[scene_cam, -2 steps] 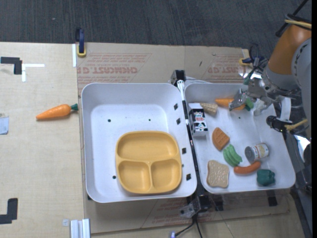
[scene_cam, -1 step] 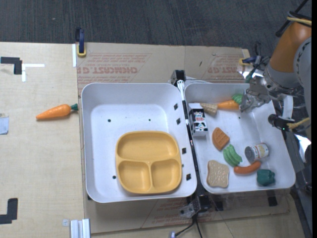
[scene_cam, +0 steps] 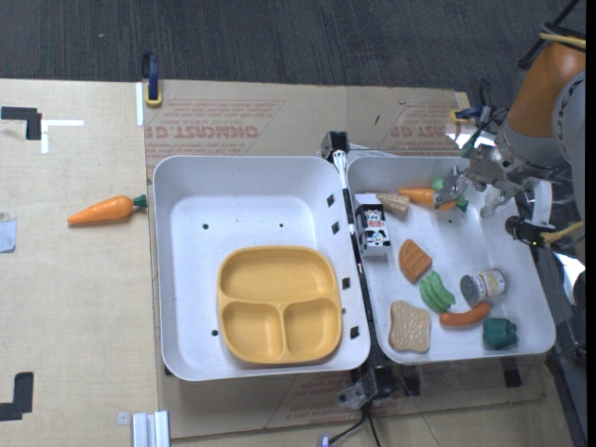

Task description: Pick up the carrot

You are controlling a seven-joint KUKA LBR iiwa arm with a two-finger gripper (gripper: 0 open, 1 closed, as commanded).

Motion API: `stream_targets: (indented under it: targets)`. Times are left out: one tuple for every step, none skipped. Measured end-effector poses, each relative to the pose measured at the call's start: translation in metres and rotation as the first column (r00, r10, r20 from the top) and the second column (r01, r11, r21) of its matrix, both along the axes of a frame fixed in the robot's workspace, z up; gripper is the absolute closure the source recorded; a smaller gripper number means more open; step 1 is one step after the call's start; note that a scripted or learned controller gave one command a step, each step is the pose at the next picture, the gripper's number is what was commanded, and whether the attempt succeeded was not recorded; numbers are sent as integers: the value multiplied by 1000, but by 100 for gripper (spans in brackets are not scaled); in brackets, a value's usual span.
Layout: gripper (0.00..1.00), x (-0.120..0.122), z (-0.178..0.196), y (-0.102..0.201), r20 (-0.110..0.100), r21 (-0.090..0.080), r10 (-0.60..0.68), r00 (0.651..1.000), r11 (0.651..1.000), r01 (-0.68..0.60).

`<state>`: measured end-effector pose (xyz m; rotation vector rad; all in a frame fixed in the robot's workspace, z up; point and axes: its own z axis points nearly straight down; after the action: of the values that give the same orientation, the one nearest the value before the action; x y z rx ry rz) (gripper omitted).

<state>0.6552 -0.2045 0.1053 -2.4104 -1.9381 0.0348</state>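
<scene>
Though gripper (scene_cam: 453, 194) sits at far end of right bin (scene_cam: 531, 277), touching carrot (scene_cam: 418, 195), finger state cannot tell. Risk: tip slips off; second carrot (scene_cam: 104, 209) lies left on bench.

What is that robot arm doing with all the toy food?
The robot arm's gripper is down at the far end of the right bin, right beside a small carrot lying there. I cannot tell if it has grabbed the carrot. More toy food lies in that bin, like a slice of bread and a sausage. The left bin holds a yellow divided plate. Another carrot lies out on the bench, left of both bins.
</scene>
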Motion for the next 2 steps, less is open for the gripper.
stream_targets:
  targets:
    - [0, -3, -10, -4, -16, -7, -228, 974, 974, 228]
    - [0, 2, -15, 70, 35, -24, -160, 986, 987, 161]
